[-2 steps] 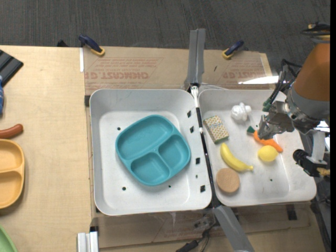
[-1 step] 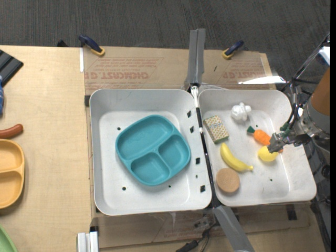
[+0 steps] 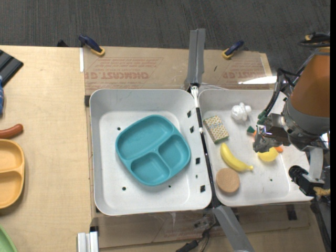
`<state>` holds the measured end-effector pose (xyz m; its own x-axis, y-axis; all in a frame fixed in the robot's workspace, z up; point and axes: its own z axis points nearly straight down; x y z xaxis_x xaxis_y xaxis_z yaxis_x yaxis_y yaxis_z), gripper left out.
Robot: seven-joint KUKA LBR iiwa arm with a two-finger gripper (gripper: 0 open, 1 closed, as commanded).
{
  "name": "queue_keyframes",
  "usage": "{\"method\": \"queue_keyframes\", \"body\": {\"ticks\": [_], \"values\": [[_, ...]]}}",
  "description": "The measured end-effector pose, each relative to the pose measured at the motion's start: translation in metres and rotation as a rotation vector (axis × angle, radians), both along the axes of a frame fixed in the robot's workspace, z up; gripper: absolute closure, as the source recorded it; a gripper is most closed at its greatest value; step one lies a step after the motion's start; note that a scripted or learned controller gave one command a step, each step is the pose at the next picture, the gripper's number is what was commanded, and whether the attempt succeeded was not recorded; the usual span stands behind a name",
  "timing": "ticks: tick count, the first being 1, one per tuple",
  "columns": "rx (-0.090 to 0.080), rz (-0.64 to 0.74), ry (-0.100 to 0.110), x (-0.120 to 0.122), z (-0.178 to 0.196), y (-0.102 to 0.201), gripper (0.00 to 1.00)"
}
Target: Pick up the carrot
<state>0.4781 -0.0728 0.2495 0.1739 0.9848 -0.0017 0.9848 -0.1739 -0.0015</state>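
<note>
Claw (image 3: 264, 140) first: from my remote seat I see it low in the right bin (image 3: 283, 190), at the end of the grey and orange arm (image 3: 310, 93) that reaches in from the right. Its dark hardware hides the tips, so I cannot tell how it is set or whether anything sits in it.

Going down in size, the left bin (image 3: 105, 193) carries a teal divided plate (image 3: 152, 149), well apart from the action. In the right bin lie a banana (image 3: 234, 159), a round tan biscuit-like disc (image 3: 228, 181) just below it, a patterned snack packet (image 3: 216, 128), a crumpled white object (image 3: 241, 111), and a small yellow piece (image 3: 268, 155) right under the claw.

The carrot (image 3: 279, 149) seems to be the sliver of orange beside that yellow piece, mostly covered by the claw; I am not certain of this.

Risks, as I judge them: the yellow piece touches or nearly touches the orange sliver, so a closing claw could take the wrong item or both. With so little carrot exposed, a pinch at its end could let it slip. The bin's right wall is near and could block the approach.
</note>
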Motion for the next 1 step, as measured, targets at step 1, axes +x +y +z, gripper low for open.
{"method": "queue_keyframes", "body": {"ticks": [1], "values": [[0.001,-0.01,0.003,-0.001,-0.0562,0.018,1.0]]}}
